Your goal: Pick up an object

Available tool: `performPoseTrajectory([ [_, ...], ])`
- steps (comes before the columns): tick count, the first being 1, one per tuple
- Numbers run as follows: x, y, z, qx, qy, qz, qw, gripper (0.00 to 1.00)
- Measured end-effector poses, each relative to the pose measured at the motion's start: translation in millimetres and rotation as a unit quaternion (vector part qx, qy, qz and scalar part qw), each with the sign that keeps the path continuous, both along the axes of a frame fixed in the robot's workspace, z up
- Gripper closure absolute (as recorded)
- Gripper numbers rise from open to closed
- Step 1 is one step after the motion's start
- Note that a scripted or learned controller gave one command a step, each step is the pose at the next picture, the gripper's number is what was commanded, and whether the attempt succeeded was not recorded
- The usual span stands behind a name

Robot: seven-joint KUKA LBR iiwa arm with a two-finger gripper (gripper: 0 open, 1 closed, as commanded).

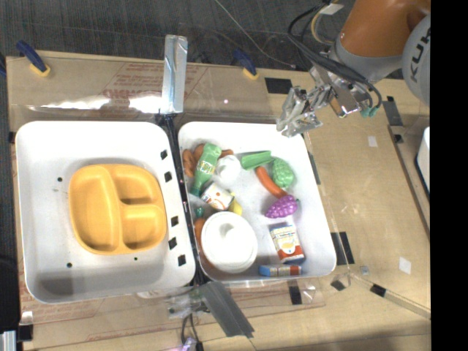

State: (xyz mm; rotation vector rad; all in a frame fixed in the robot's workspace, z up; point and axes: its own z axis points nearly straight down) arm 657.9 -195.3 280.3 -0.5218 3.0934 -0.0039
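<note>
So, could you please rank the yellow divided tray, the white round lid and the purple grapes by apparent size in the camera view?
1. yellow divided tray
2. white round lid
3. purple grapes

Toys crowd the right bin (pixel 316 196) (bare floor only along its far-right side), while the yellow tray (pixel 117 207) fills the left bin's (pixel 36 196) middle.

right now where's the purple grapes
In the camera view, the purple grapes lie in the right bin, near its right wall, just below the carrot and above the small juice carton.
</note>
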Motion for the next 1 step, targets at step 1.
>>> performPoseTrajectory([
  [1,-12.6,64.6,-24.7,0.0014,0.002,-0.042,0.9991,1.0],
])
